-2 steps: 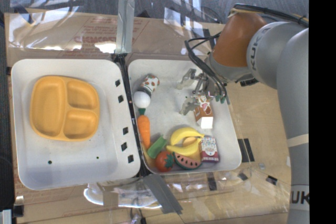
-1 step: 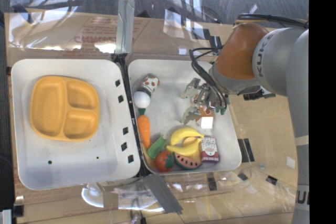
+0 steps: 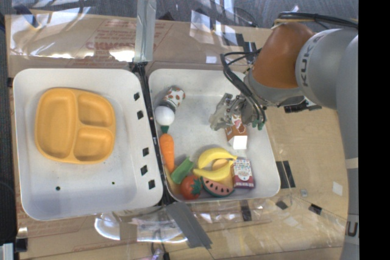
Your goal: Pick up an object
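Here, nearest the camera in the right bin (image 3: 268, 176), a cluster lies along the front wall: a red carton (image 3: 243, 173), a banana (image 3: 214, 159) resting on a watermelon slice (image 3: 217, 186), and a tomato (image 3: 190, 187) touching a green pepper (image 3: 181, 171). A carrot (image 3: 167, 151) lies along the left wall just beyond them. A white block (image 3: 239, 142) sits just beyond the carton, touching a small brown packet (image 3: 236, 126). The gripper (image 3: 226, 112) hangs low over the bin's middle, just beside the packet; whether it is open or closed cannot be told, and nothing can be seen in its grasp. At the left wall farther back lie a white ball (image 3: 164, 115) and a spotted toy (image 3: 173, 97), touching. The left bin (image 3: 73, 195) holds a yellow divided plate (image 3: 74, 125).
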Action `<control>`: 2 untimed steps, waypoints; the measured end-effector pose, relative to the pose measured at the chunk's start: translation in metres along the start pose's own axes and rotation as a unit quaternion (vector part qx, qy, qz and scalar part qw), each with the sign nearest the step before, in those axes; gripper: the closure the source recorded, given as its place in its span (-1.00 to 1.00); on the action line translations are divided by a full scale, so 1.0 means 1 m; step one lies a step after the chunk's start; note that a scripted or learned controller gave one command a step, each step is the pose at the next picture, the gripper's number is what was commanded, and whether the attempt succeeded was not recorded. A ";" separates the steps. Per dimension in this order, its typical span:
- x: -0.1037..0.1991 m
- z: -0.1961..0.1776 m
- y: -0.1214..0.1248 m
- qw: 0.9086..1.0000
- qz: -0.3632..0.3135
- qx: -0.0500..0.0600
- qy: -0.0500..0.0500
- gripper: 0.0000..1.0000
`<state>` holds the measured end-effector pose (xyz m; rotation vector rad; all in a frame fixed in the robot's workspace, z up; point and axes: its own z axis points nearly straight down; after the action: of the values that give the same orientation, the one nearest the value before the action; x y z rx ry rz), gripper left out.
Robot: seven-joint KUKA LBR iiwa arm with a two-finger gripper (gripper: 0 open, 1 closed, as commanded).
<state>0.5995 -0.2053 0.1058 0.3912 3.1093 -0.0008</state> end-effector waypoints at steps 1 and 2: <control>-0.001 -0.124 -0.007 0.999 0.047 0.001 -0.004 1.00; 0.001 -0.117 -0.006 0.999 0.047 0.001 0.002 -1.00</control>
<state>0.5958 -0.2106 0.2232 0.5378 3.0919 -0.0015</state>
